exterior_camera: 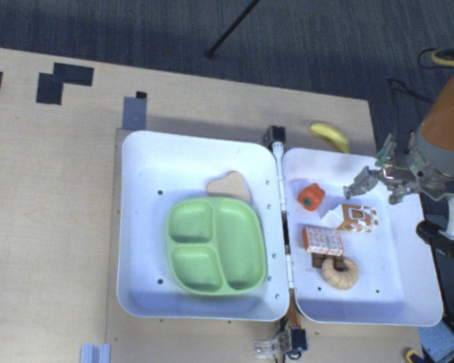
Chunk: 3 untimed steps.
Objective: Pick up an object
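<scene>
Left bin (142, 209): green divided tray (216, 245), tan piece (230, 184). Right bin (406, 299): orange pepper (312, 196), patterned box (357, 218), brown block (322, 240), doughnut (339, 273). End effector (378, 182): above the box, opening indiscernible, nothing visibly held. Risk: closely packed items, so a descent may nudge neighbours or close on nothing.

A pale green divided plate (215, 245) and tan slice (229, 185) in the white left bin (134, 208); right bin (406, 303) shows an orange-red pepper (312, 196), brown-checked box (322, 240), glazed tan doughnut (339, 273). A yellow banana (330, 136) lies on the beige table (44, 200).
</scene>
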Each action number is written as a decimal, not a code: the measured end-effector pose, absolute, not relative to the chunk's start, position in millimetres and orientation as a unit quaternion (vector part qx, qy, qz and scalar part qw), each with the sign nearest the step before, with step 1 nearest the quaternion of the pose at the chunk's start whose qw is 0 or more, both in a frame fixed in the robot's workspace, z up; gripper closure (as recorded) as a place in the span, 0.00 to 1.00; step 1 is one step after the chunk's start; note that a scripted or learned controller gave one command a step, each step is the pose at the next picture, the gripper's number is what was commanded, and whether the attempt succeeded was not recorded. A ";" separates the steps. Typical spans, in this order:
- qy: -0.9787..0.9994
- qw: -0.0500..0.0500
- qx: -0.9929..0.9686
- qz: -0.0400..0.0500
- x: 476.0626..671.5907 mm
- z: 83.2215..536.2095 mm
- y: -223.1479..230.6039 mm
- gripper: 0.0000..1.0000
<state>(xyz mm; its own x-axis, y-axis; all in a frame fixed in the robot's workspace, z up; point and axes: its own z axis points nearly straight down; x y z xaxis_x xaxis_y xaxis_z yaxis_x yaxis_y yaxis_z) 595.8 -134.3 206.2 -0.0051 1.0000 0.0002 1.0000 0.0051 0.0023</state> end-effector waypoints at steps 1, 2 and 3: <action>0.708 0.012 0.706 0.007 594.6 110.7 -97.8 0.00; 0.707 0.003 0.707 0.002 488.5 86.5 -83.8 0.00; 0.708 0.004 0.706 0.005 490.9 98.1 -82.9 1.00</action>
